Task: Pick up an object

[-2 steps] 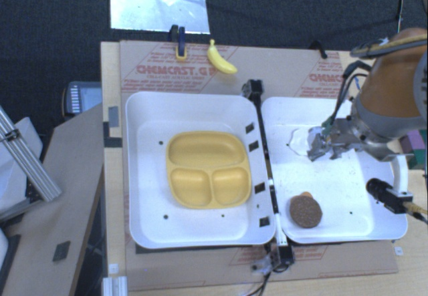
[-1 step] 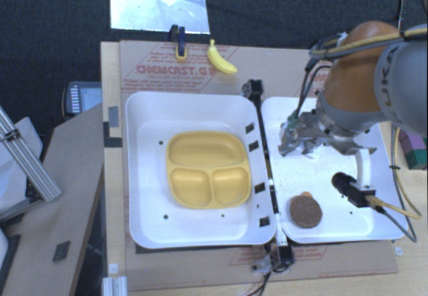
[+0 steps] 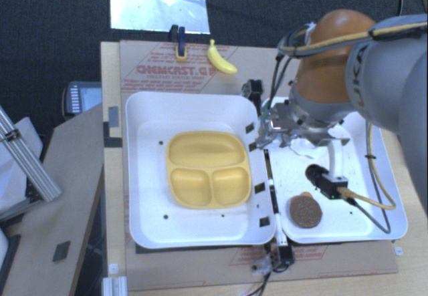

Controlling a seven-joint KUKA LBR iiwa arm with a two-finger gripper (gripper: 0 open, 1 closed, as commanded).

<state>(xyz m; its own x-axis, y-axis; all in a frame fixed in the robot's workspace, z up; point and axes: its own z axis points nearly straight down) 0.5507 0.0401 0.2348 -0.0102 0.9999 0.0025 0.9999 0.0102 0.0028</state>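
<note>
Yellow plastic, a three-compartment tray (image 3: 204, 169), lies flat in the left bin (image 3: 144, 121). A brown round cookie (image 3: 305, 211) rests near the right bin's (image 3: 394, 224) near edge, apart from the gripper (image 3: 287, 129), which hangs over that bin's far left corner, likely searching. A banana (image 3: 221, 59) lies beyond the bins.

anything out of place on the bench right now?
One thing: a yellow banana lies outside both bins, on the cardboard sheet behind the left bin. The yellow divided tray sits flat in the left bin, and the brown round object lies in the right bin. No spill or damage shows.
</note>
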